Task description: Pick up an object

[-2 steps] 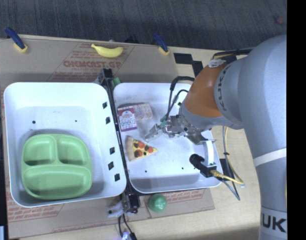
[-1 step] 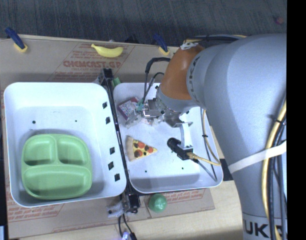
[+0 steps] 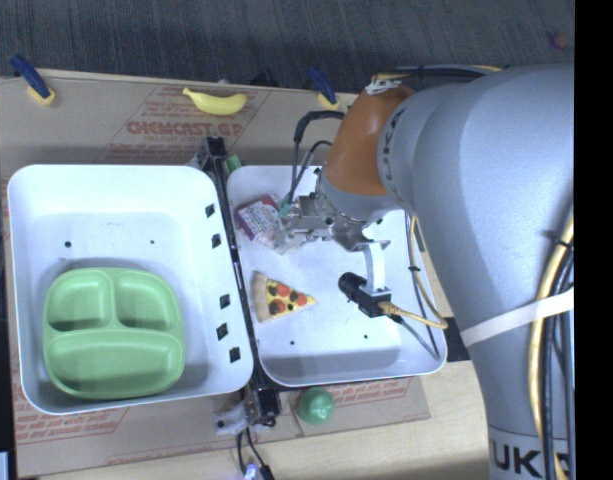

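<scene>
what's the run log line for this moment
gripper: low in right white bin, at crinkly wrapped packet | toy pizza slice: untouched | green divided tray: left bin

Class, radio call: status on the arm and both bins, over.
Gripper low in right bin, at wrapped packet. Pizza slice lies untouched. Green tray in left bin.

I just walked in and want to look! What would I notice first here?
The big grey robot arm fills the right side, reaching over the right bin. In that bin lies a toy pizza slice, with a crinkly packet above it. A green divided tray sits in the left bin.
</scene>
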`<action>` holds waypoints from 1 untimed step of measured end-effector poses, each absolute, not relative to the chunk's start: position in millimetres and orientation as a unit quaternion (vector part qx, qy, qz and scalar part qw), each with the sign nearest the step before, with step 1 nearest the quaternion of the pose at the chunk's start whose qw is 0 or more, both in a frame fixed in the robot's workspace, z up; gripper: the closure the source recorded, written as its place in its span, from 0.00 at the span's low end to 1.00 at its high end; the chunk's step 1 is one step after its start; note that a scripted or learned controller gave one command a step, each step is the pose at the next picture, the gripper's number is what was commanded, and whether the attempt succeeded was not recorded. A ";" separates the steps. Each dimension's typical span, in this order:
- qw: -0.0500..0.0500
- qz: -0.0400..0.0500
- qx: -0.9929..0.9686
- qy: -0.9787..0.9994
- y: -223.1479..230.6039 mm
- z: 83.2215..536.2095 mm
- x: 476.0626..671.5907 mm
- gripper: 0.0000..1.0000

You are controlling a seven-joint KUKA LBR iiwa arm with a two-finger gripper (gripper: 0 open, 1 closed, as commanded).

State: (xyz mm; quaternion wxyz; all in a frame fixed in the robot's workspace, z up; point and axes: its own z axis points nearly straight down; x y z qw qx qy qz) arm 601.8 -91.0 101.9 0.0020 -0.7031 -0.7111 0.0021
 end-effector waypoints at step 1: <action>0.001 -0.002 -0.704 -0.710 36.2 192.9 623.1 1.00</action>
